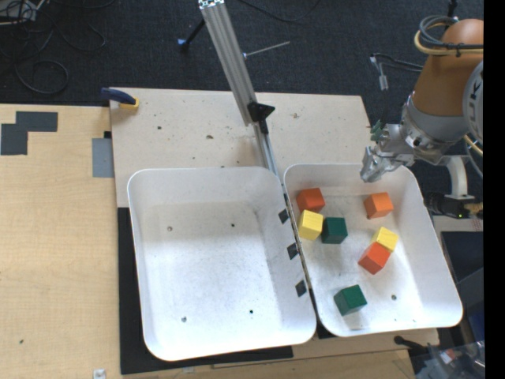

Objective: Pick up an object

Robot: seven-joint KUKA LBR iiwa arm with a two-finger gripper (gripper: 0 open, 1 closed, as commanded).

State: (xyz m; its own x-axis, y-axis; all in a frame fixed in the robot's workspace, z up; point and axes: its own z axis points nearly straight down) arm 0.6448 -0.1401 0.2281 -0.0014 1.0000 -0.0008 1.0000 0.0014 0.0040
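My gripper (373, 170) hung over the right bin (442, 290) above the orange block (379, 204) (I couldn't tell its grip), so next I needed to drop down.

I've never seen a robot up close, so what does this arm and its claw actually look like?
The arm is a thick rounded limb, orange-brown on top with a grey metal section below it. Dark cables loop beside its top. At its tip sits a small silvery-grey metal claw, with greenish wiring just above it, over the right bin.
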